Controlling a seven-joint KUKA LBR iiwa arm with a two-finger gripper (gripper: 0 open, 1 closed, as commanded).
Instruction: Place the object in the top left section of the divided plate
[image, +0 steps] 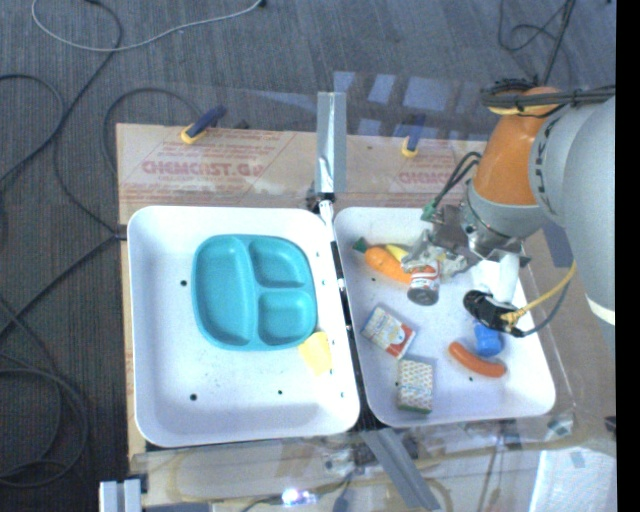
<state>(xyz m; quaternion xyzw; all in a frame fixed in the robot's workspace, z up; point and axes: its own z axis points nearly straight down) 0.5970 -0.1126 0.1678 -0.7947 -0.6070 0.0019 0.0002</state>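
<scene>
**Hovering at the pick, plate not loaded yet**

Starting nearest the camera: a checked green-and-tan box (415, 385) and a red sausage-shaped toy (477, 360) lie by the front rim of the right white bin (530, 395). A pale yellow wedge (316, 352) sits in the left white bin (160, 400), just off the plate's near corner. A bit further back there's a small red-and-white carton (388, 332).

Then the action. The gripper (436, 262) is low over a small silver-and-red can (424, 290), which we reckon is the object to move. It's in the right bin, apparently touching or just under the tool. Whether the gripper is open or clamped, we honestly can't tell from this angle.

So we'd call this the grasp step. Next comes a secure grip, a lift above the centre rims (340, 300), and a leftward carry to the teal divided plastic plate (225, 290).

Room-wise, an orange carrot toy (383, 262) crowds the can's far left side. The plate's compartments look bare, with open bin floor around them.
</scene>
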